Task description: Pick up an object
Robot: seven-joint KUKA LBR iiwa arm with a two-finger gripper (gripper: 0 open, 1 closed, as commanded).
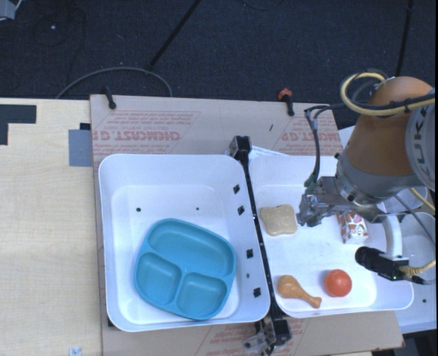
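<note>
The gripper [313, 212] hangs low over the right bin [396, 299], the arm's orange band [385, 136] bulking above it on the right — and whether it is open or closed, I cannot tell from up here, the wrist hides too much. Nothing can be seen in its grasp.

Closest candidate: the tan bread slice [279, 220], lying flat just left of the gripper, hard by the divider between the bins. It's nearly square, so no long axis to fuss over. On the gripper's other side, just right, a small red-and-white patterned object [353, 228].

Nearer the camera, the drumstick [299, 290] lies with its thin end pointing right, and beside it the red tomato [339, 282] — both well clear of the tool. The blue divided plate [185, 268] sits alone in the left bin [122, 191].

My call — a short shift left puts it over the bread.
</note>
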